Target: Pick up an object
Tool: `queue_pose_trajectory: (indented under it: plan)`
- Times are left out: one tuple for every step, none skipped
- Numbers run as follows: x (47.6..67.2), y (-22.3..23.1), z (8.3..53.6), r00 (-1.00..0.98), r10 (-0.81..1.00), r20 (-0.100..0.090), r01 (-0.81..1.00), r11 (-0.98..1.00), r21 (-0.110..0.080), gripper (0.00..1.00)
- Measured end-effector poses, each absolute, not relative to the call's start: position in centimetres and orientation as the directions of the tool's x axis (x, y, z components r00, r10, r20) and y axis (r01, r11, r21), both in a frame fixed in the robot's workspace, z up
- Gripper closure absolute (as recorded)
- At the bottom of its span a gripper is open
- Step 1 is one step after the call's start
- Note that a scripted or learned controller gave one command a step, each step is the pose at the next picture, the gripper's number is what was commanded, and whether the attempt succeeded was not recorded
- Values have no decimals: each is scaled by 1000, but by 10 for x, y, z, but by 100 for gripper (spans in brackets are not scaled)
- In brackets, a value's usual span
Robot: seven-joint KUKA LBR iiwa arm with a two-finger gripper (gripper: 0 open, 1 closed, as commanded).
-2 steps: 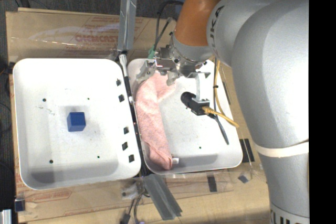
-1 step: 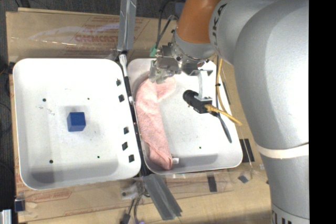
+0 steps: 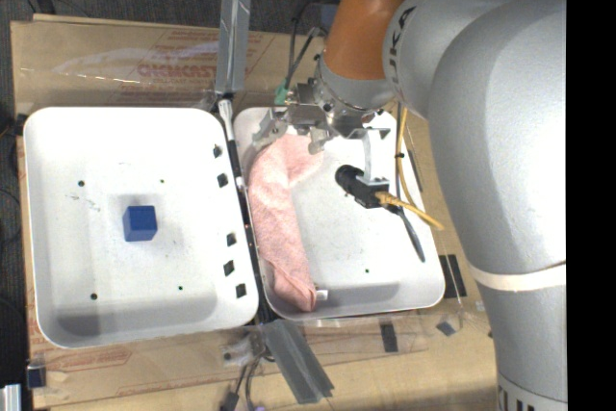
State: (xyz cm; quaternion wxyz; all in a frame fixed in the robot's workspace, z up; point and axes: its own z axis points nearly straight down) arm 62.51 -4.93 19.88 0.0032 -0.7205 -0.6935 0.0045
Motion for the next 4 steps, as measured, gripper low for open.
queue_pose_trajectory:
  plan:
    - [652,-114,91,40,999,-1,999,-40,-3,0]
    - [652,-113,91,40,999,-1,999,-40,-3,0]
    - [652,-113,91,40,999,-1,999,-40,-3,0]
    - [652,-113,91,40,999,-1,999,-40,-3,0]
